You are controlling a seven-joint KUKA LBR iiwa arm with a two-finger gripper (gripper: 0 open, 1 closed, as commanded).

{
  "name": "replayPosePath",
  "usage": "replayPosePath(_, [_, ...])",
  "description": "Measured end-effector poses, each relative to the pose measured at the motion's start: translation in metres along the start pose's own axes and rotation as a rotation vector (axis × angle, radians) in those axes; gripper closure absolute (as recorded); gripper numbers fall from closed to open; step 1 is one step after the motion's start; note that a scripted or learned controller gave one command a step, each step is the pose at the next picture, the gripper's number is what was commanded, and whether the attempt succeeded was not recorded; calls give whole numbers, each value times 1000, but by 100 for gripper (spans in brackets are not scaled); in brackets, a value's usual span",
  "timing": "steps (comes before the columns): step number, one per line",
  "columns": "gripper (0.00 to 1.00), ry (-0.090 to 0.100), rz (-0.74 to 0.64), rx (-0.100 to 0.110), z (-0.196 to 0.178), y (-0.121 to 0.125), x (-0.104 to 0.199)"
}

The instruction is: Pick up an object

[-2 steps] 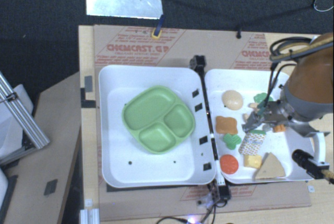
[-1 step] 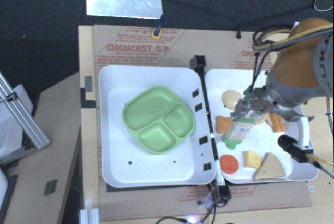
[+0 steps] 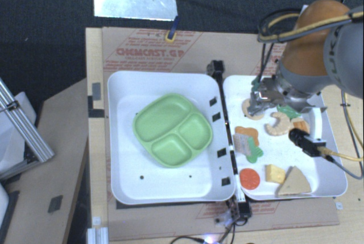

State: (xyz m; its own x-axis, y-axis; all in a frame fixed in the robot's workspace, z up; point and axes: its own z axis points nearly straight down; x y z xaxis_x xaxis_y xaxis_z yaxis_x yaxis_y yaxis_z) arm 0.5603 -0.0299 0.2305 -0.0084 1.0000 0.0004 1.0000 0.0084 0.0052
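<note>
My gripper (image 3: 259, 102) is low in the back of the right bin (image 3: 327, 180), directly over a tan cookie-like piece (image 3: 252, 110) that it partly hides. Just right of it lies a curved tan croissant-like piece (image 3: 278, 123) with a green and orange item (image 3: 296, 118) behind it. In the bin's front half lie a red tomato slice (image 3: 249, 178), a yellow cheese cube (image 3: 276, 173), a tan bread wedge (image 3: 294, 182), an orange piece (image 3: 247, 133) and a grey and green item (image 3: 250, 148).
The left bin (image 3: 122, 180) holds a green divided plate (image 3: 172, 129). The arm's grey body and orange band (image 3: 316, 38) hang over the right bin's back right corner. A black cable and connector (image 3: 304, 143) cross its right side. Black clips (image 3: 222, 123) line the divider between the bins.
</note>
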Motion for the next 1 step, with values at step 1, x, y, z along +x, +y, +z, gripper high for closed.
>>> replayPosePath(1, [100, 1, -1, 2, 15, 34, 37])
